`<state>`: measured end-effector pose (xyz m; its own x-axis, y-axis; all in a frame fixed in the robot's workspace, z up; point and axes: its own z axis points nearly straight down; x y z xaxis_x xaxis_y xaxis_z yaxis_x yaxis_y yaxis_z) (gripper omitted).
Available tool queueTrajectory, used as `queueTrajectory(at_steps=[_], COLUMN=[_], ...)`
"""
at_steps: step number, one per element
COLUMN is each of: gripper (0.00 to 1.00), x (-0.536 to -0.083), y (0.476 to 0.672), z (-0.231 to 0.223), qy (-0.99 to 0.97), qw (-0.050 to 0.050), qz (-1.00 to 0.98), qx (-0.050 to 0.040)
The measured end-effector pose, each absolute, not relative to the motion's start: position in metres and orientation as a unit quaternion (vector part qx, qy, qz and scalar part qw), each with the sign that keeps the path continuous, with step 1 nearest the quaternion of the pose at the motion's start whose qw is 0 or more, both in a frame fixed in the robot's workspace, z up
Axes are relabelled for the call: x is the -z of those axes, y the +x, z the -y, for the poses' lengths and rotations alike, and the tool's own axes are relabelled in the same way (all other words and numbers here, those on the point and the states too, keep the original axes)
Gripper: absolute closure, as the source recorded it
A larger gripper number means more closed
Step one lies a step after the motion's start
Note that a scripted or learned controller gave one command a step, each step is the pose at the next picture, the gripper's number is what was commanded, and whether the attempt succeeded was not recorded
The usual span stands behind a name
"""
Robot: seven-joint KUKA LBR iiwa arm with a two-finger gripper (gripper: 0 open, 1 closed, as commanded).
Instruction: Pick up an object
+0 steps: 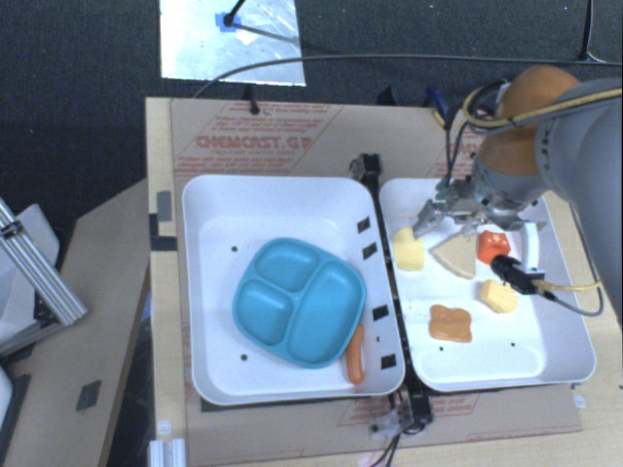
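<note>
Two white bins [292, 197] on cardboard-covered bench [263, 129], dark carpet [78, 66].

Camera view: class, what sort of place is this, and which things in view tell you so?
Probably a robotics lab test bench: a robot arm reaches over two white bins holding toy food and a blue tray, with loose cables about.

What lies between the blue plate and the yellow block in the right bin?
The bins' two touching walls and an orange sausage lower down, in the camera view.

A blue divided plate [299, 302] and orange sausage [355, 352] lie in a white bin [209, 261]
</note>
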<state>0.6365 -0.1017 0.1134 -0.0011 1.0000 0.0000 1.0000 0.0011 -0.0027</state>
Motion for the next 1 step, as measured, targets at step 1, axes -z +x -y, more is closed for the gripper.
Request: queueTrajectory(at_steps=[1], gripper=[1.0], x=[-0.1281], y=[0.6381], z=[0.1018], qy=[-0.707], qw=[-0.001], qz=[0.708], qx=[0.0009])
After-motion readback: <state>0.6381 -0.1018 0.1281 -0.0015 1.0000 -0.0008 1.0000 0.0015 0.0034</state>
